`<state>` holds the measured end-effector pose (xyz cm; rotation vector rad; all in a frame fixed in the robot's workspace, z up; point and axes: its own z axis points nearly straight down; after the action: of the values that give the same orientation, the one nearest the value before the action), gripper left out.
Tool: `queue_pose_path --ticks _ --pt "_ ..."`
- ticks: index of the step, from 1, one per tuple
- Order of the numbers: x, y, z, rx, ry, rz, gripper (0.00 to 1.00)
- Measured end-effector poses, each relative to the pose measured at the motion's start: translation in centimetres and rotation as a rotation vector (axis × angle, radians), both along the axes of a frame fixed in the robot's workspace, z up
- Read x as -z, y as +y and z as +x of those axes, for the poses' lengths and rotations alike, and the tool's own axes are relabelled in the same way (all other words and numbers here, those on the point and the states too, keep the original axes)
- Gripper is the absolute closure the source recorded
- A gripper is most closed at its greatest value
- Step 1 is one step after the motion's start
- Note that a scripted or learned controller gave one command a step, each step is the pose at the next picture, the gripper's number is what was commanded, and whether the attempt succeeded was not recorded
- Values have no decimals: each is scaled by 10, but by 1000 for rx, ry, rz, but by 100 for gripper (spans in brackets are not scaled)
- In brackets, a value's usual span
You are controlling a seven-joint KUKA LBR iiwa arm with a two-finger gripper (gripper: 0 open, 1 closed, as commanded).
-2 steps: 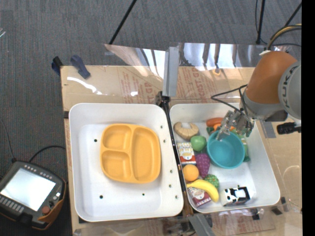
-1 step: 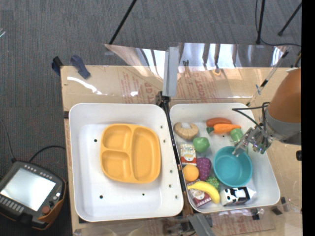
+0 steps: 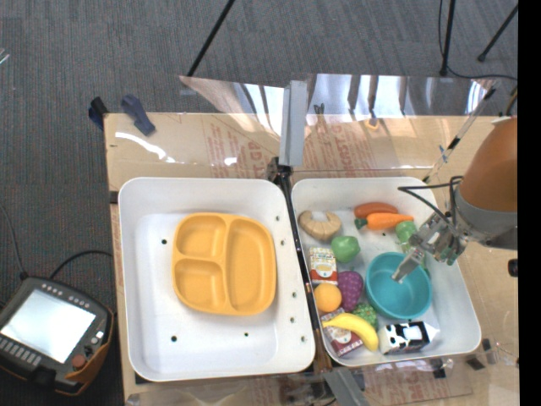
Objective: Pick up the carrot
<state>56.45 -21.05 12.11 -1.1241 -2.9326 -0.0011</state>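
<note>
From my station I see the gripper (image 3: 412, 265) hanging over the right bin (image 3: 470, 311), its tip just above the near rim of the teal bowl (image 3: 398, 289); whether it is spread or closed I cannot tell at this angle, and nothing shows between its parts. The carrot (image 3: 390, 221) lies on its side near the far wall of that bin, orange with a green tip at its right end, just in front of a red sausage-like piece (image 3: 375, 209) and up-left of the gripper, apart from it. Beside the carrot's green end sits a small pale green item (image 3: 407, 231) that I cannot identify. To the left I see a tan bread slice (image 3: 319, 224), a green apple (image 3: 345, 247), and a small red carton (image 3: 322, 265). Nearer the camera lie an orange (image 3: 327, 298), purple grapes (image 3: 350, 287), a banana (image 3: 354, 328) resting on another red box (image 3: 340, 338), and a black-and-white carton (image 3: 407, 336) just in front of the bowl. The left bin (image 3: 144, 311) holds a yellow divided plate (image 3: 225, 262) lying flat. Both bins sit on the brown surface (image 3: 194, 142), and a handheld controller (image 3: 52, 332) rests on the floor at lower left.
</note>
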Motion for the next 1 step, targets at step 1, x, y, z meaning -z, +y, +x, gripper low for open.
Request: queue_pose_path --ticks 1 --pt "-9 -3 22 -29 -2 -1 0"
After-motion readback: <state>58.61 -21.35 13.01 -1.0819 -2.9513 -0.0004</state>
